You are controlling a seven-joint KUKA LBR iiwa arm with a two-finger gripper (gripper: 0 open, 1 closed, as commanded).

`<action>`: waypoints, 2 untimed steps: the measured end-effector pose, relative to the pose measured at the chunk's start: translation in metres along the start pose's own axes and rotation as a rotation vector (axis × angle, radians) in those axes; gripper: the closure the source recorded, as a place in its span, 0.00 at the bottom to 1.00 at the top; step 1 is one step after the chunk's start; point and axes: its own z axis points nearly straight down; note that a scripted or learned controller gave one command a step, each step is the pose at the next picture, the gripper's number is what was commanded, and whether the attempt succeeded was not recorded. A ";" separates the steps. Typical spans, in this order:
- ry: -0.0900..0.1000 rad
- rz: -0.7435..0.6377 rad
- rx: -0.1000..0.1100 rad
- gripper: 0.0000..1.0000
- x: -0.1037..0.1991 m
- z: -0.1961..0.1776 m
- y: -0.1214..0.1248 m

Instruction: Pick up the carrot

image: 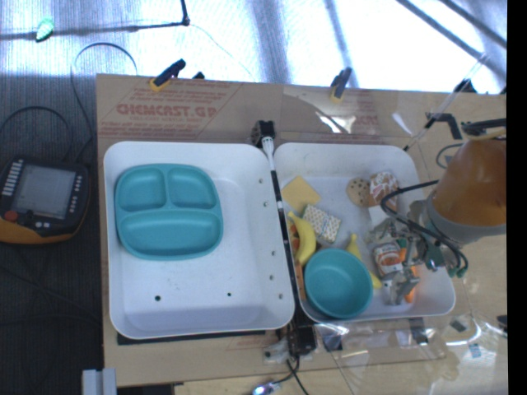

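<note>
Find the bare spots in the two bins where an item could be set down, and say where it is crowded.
Free: left bin floor right of and below the teal tray. Crowded: right bin, around the teal bowl, banana and gripper.

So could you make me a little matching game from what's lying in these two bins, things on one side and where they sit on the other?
Things:
1. teal divided plate
2. teal bowl
3. cookie
4. banana

Places:
A. right bin, far side
B. left bin
C. right bin, near edge
D. right bin, by the divider, just beyond the bowl

Pairs: 1-B, 2-C, 3-A, 4-D
</note>
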 end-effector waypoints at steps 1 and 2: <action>-0.010 0.000 0.006 1.00 -0.004 -0.013 -0.001; -0.009 0.000 0.005 0.00 -0.004 -0.012 0.000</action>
